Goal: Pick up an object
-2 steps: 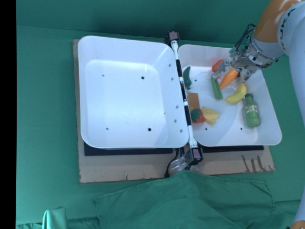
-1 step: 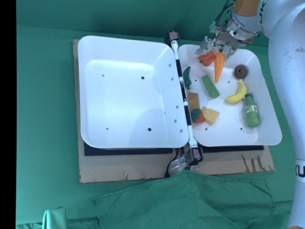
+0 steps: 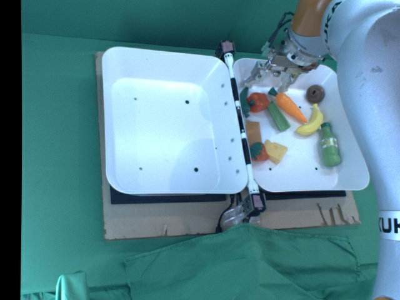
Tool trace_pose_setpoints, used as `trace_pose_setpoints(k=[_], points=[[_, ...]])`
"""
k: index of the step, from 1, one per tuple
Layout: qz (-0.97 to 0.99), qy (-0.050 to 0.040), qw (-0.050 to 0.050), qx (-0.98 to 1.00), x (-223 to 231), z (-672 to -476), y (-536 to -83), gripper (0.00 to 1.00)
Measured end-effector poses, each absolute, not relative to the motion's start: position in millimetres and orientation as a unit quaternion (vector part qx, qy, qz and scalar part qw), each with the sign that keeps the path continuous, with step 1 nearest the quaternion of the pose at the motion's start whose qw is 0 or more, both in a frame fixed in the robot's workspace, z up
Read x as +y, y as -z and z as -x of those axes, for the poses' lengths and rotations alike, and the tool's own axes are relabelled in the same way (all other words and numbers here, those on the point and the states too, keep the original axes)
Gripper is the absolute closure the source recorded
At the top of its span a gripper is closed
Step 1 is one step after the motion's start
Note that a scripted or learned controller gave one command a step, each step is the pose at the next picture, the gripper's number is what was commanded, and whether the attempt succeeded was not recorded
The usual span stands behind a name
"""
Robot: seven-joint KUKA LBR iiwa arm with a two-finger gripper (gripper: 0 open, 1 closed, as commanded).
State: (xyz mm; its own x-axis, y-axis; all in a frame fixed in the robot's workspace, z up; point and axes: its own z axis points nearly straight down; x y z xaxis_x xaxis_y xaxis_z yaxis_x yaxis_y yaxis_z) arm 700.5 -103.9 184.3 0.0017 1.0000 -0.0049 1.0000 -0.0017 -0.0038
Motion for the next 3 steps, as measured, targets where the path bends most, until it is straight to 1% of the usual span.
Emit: trace_pose_setpoints(k=[1, 3], points=[[-0.705, -0.0008, -0.007, 0.709, -94.8, -701.2, -197.3, 1.00], [-0.708, -0.0040, 0.000, 0.707, -97.8, -704.4, -226.3, 1.00]])
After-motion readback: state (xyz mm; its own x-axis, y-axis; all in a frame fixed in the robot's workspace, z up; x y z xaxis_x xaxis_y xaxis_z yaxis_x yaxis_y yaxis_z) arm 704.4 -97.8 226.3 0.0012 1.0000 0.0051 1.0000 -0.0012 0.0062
